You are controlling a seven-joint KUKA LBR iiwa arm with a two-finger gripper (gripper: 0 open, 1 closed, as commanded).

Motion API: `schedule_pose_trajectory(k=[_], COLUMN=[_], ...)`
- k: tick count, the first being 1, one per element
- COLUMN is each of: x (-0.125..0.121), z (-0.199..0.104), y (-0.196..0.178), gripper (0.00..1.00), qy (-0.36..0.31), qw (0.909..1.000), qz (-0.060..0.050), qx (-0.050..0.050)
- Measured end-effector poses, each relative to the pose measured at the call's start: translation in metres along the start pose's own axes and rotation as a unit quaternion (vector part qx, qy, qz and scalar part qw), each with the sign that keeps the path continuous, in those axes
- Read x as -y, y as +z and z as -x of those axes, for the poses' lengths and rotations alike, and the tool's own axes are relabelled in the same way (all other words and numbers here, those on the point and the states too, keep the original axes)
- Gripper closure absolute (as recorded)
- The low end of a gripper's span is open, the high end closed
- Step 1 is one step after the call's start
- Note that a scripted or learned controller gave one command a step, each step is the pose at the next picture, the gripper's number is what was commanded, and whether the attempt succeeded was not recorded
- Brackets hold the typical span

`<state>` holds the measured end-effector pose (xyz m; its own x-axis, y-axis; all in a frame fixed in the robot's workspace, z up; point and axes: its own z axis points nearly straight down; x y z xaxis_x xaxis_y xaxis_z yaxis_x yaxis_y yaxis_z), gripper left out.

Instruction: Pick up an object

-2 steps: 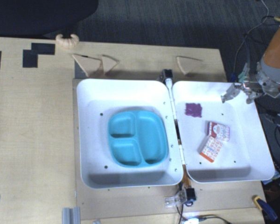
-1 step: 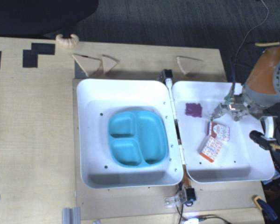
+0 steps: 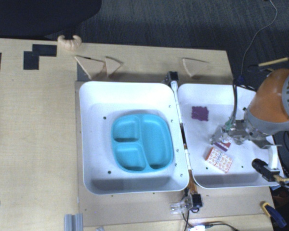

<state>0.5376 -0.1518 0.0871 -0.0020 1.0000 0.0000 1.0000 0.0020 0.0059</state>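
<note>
The small patterned card packet point(image 3: 218, 159), white with red print, lies flat on the floor of the right bin point(image 3: 241, 179), toward its near wall; I take it as the object to be lifted. My pincer point(image 3: 225, 137) hangs just above and beside the packet's upper corner, and something small with a purple edge sits right at its tip, touching or nearly touching the packet; whether the pincer is apart or together I cannot tell from this angle. A purple block point(image 3: 200, 113) rests well apart, nearer the far wall of the same bin. The left bin point(image 3: 91, 129) carries a blue divided tray point(image 3: 142, 141). Both bins sit on the pale tabletop point(image 3: 33, 143). To do this step well, I judge I should centre over the packet, descend squarely, and close across its narrower side, since a flat packet can slide from a corner grip.
</note>
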Motion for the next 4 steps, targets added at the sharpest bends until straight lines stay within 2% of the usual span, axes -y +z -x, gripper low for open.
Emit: schedule_pose_trajectory(k=[1, 2, 3, 4], x=[-0.002, 0.049, -0.027, 0.016], z=[0.000, -0.062, -0.124, -0.152], y=[-0.012, -0.115, -0.097, -0.137], gripper=[1.00, 1.00, 1.00, 1.00], qy=[0.000, -0.001, -0.002, -0.002], qw=[1.0000, 1.0000, 1.0000, 1.0000], qz=[0.004, -0.001, -0.002, -0.002], qx=[0.001, 0.000, -0.001, -0.001])
